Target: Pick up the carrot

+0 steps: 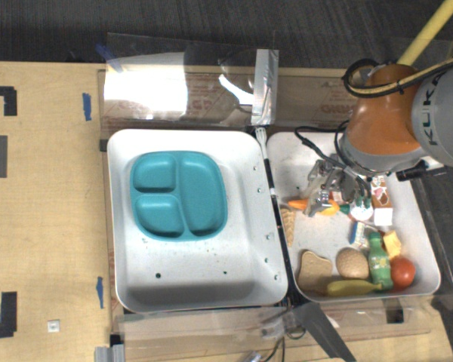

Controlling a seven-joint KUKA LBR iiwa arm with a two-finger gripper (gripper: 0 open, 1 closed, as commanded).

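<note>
The carrot [298, 204] is a small orange piece lying on the floor of the right bin [430, 277], close to its left wall. My gripper [326, 199] is low in that bin, just to the right of the carrot and right at its end. The grey arm with its orange band [385, 123] comes down from the upper right and hides part of the gripper. Whether the carrot is touched cannot be made out.
The left bin [128, 277] holds a teal divided plate [180, 194]. Further food crowds the right bin's front: a bread slice [315, 268], a brown roll [352, 262], a green bottle [377, 259], a tomato [402, 271], a pickle [351, 286], a cheese wedge [392, 243].
</note>
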